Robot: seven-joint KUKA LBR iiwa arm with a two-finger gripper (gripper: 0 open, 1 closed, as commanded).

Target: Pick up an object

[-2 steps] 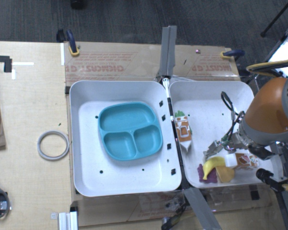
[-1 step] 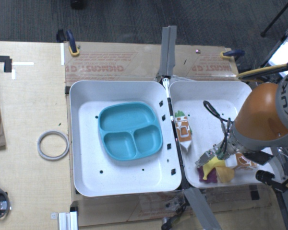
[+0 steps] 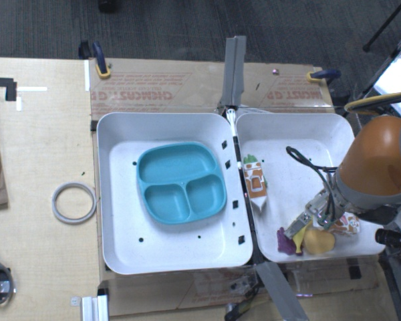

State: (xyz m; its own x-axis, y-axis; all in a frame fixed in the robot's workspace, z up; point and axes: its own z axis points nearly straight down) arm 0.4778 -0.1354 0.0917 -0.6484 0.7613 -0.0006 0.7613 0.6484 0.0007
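The gripper (image 3: 308,225) is low in the right bin (image 3: 281,129), near its front edge, with the arm (image 3: 377,156) reaching in from the right and its orange band looming above. The gripper tip sits right at a tight cluster of things: a yellow fruit (image 3: 319,241) just below and to the right of it, a purple piece (image 3: 286,241) to its left, and a small carton (image 3: 347,225) behind the fruit, partly under the wrist. Whether the gripper is parted or closed cannot be told from this angle, and nothing is visibly between its tips, so no hold can be claimed.

The likeliest target seems to be the fruit, since the tip is touching or almost touching its top. To do this step well, the gripper should be centred over one item alone, not straddling the fruit and the purple piece together. The fruit looks rounded and smooth, so an off-centre squeeze may squirt it sideways against the bin wall. A straight, slow lift would show whether it comes along.

Further off, a juice box (image 3: 255,182) lies by the divider, well apart from the cluster, and a black cable (image 3: 306,162) curls mid-bin. The left bin (image 3: 120,199) holds a blue tray (image 3: 181,182). On the table (image 3: 40,146) lies a ring (image 3: 74,202).
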